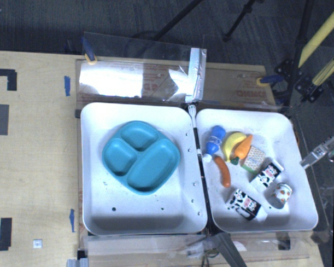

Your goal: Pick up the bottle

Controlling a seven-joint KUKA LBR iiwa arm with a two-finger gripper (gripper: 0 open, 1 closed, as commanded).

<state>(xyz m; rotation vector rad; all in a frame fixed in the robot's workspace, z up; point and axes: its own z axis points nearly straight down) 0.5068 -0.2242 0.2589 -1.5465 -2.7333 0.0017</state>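
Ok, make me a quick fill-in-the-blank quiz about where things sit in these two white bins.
1. The blue three-compartment plastic plate lies in the ____ bin.
2. The small blue and white bottle lies in the ____ bin.
3. Right beside the bottle lies a ____ toy banana.
4. The orange toy sausage lies ____ the bottle, nearer the camera.

Missing words: left; right; yellow; below

Gripper [319,154] — cut off at right edge

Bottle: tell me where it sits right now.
The bottle lies in the right bin, near its upper left corner, close to the divider between the bins, with the banana at its right.
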